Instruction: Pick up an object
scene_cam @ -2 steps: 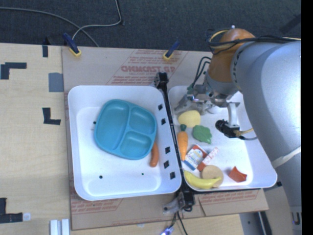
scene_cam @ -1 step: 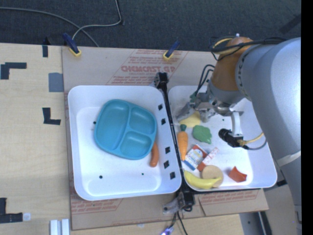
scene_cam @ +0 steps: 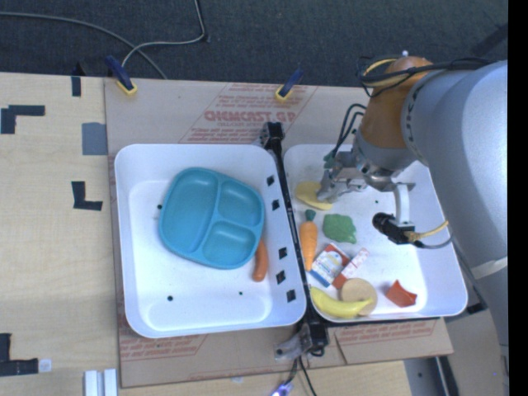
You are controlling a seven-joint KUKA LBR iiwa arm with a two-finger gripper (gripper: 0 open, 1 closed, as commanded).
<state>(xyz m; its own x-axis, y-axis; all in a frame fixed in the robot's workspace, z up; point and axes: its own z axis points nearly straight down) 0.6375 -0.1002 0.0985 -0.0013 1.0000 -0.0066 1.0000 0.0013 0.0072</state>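
We see the arm [scene_cam: 445, 130] reaching in from the right, and its hand [scene_cam: 328, 190] is low over the back left part of the right bin [scene_cam: 437, 299]. The hand sits just above a pale yellow object [scene_cam: 308, 195], flat and with a curved edge, which lies near the wall between the two bins. The fingertips seem to touch it or be just beside it (we cannot tell which), and we cannot tell if the hand is released or clenched, because the fingers are too small and dark against the wrist.

In front of the yellow object lies a green leafy toy [scene_cam: 339, 228], and just beside that an orange carrot [scene_cam: 308, 244] pointing to the front. Nearer the front edge we see a small red and white box [scene_cam: 327, 266], a round tan piece [scene_cam: 358, 291] touching a yellow banana [scene_cam: 337, 305], and a red piece [scene_cam: 402, 294] a little apart on the right.

The left bin [scene_cam: 198, 308] holds a blue plate with compartments [scene_cam: 211, 217], and a thin orange sausage-like toy [scene_cam: 261, 262] lies against its front right edge. Both bins stand on the counter [scene_cam: 49, 246].
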